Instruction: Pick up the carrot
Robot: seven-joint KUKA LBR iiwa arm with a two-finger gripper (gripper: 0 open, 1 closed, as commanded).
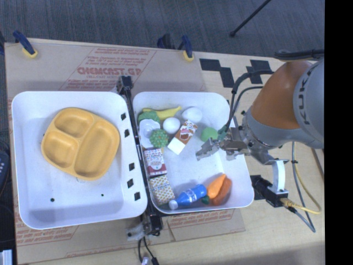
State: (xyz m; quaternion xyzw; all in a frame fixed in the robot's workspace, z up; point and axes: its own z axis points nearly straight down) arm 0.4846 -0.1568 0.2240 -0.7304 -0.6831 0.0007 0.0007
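Observation:
The carrot (220, 187) is orange with a bit of green at its lower end. It lies in the front right corner of the right bin (238, 173), touching a blue bottle (191, 195) on its left. My gripper (218, 148) hangs over the right half of that bin, a short way behind the carrot and apart from it. Nothing of the carrot is in it. The grey arm with its orange band (281, 101) reaches in from the right.
The right bin also holds a banana (166, 113), a white egg (192, 115), a white ball (171, 125), green pieces (159, 138), a green lump (209, 134) just behind the gripper, a small carton (187, 131) and two snack packets (155, 160). A yellow divided plate (80, 142) lies in the left bin (22, 164).

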